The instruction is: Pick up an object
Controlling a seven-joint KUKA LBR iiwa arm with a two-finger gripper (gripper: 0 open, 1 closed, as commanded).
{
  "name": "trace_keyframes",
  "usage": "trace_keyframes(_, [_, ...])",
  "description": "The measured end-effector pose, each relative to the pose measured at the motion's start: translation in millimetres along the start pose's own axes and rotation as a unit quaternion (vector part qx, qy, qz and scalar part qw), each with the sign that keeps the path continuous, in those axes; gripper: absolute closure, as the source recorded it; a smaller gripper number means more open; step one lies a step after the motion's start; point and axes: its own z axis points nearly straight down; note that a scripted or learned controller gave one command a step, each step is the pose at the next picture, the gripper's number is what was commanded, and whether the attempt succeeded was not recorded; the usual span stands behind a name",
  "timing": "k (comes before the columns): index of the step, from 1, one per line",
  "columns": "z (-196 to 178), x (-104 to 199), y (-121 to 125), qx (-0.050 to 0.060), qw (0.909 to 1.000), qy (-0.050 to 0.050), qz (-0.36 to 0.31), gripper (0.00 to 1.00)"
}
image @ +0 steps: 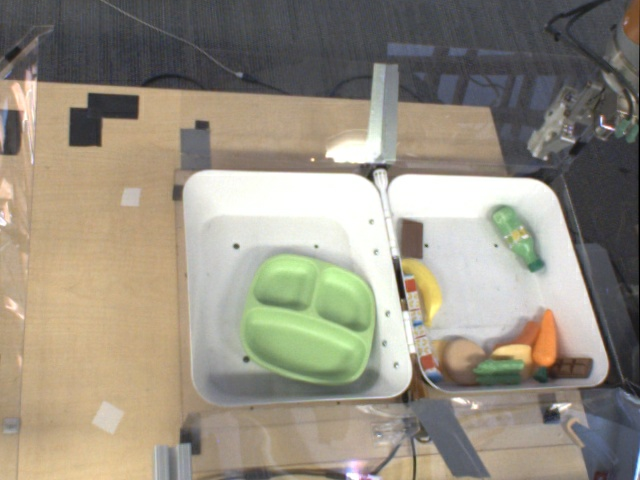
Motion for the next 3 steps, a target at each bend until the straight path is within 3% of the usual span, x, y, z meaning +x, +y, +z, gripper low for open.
trace_keyframes(1, [13.3, 28.0, 6.2, 0.003, 0.9995, 0.019, 0.027, 1.0])
trace_keyframes(2, [31.9, 33.4, 22.2, 0.005, 0.9915, 0.018, 0.128, 1.0])
trace_keyframes(3, [24.0, 28.1, 53.2, 0.005, 0.9804, 0.017, 0.196, 1.0])
